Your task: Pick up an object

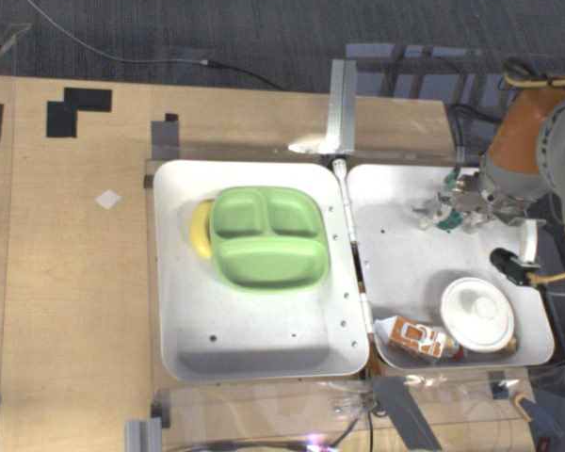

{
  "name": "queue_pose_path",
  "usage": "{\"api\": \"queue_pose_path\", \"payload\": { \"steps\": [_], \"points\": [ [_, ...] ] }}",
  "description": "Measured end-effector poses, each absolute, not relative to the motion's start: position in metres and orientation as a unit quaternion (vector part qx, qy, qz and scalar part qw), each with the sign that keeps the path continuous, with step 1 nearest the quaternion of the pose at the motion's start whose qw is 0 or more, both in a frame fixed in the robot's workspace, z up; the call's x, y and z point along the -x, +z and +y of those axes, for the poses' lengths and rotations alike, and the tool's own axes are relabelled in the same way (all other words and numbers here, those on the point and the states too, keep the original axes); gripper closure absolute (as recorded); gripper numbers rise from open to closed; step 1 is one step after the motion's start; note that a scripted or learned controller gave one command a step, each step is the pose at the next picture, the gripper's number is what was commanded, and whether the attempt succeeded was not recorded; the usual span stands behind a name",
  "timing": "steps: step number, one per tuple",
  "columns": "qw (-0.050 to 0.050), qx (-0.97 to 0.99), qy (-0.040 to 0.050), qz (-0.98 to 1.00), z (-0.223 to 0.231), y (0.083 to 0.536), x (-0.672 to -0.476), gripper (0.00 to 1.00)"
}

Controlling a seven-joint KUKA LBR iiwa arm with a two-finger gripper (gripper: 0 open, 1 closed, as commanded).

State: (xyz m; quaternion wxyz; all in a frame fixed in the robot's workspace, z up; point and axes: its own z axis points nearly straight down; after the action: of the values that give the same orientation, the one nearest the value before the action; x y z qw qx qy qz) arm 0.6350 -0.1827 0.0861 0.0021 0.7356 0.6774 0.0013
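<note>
the gripper [449, 211] was seen low over the far part of the right bin [395, 281], reached in from the right on the grey arm [556, 158] with its orange band; whether it was apart or together could not be told, since the tip was small and blurred against the white floor, and a greenish patch at the tip could not be made out as a thing or as part of the tool. nothing could be said to be held. the candidates for picking were found well apart from it, at the near end of the same bin: a white round lidded container [477, 314] and, just beside it and seemingly touching, an orange and white packet [416, 339] lying flat against the near wall. it was judged that these two had been left in a corner where a descent would be crowded by the bin's sides. in the left bin [254, 347] a green divided tray [267, 236] was laid face up near the far side, with a yellow object [200, 229] partly hidden under its left edge.
</note>
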Motion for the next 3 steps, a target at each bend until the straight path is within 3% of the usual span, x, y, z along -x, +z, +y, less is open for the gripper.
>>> {"api": "queue_pose_path", "payload": {
  "steps": [1,3],
  "points": [
    [0.005,-0.734,0.003,0.68,-0.182,0.099,-0.638,1.0],
    [0.005,-0.704,0.0029,0.71,-0.177,0.139,-0.643,1.0]
  ]
}}
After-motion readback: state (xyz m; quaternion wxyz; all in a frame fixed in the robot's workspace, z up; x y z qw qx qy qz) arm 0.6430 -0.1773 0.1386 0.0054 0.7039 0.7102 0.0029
